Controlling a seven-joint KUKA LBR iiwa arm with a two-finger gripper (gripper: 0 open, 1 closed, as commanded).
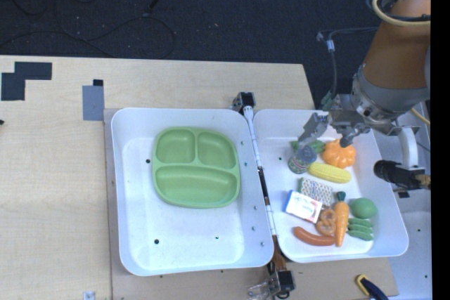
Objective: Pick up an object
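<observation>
Nearest the camera in the right bin (394,239) lie a red sausage (313,237), a carrot (341,219), a green pea pod (361,228) and a small white card (304,206). Past them sits a yellow corn cob (329,173), with an orange pumpkin (339,154) and a small grey can (301,159) just behind it. Over that far cluster hangs the gripper (329,130), its fingers spread open with nothing between them, one finger (310,128) reaching down near the can. The left bin (133,249) holds 1 green divided plate (196,166). By this showing the pick is barely begun: every toy rests in the bin. What remains is lowering, closing on 1 item, probably the can or pumpkin, and lifting.
</observation>
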